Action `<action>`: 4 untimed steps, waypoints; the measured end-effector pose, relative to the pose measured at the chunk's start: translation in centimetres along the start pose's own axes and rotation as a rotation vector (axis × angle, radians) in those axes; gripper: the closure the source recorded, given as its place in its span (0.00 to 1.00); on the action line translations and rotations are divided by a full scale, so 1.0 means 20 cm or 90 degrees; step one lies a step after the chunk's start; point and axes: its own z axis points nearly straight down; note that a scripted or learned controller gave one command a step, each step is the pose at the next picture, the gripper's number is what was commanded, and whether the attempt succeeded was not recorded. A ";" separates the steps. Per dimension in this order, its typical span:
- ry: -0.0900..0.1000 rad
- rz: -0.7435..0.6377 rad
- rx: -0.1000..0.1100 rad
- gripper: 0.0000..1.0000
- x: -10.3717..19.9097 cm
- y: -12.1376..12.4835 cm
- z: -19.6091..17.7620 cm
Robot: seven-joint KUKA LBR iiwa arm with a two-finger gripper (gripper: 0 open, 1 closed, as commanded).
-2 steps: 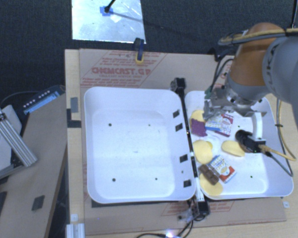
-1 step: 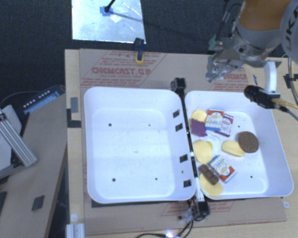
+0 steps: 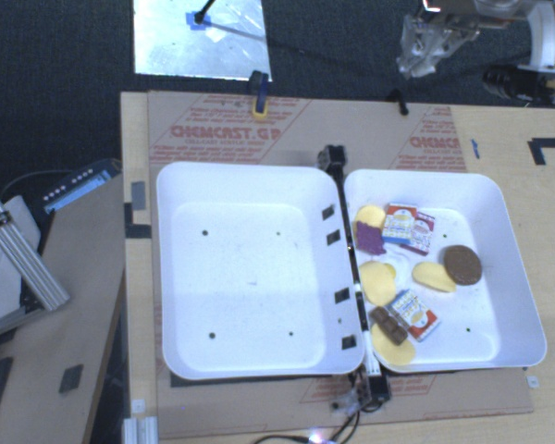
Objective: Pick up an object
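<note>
The gripper (image 3: 424,52) hangs high above the table (image 3: 222,128), up beyond the right bin (image 3: 509,248). It is too blurry to tell if it is open or closed. It holds nothing I can see. The toys lie low in that bin, easy to reach from above. The small box (image 3: 410,227) lies flat, long side running left to right.
</note>
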 end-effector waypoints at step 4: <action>0.000 0.002 0.010 1.00 0.37 0.09 -0.25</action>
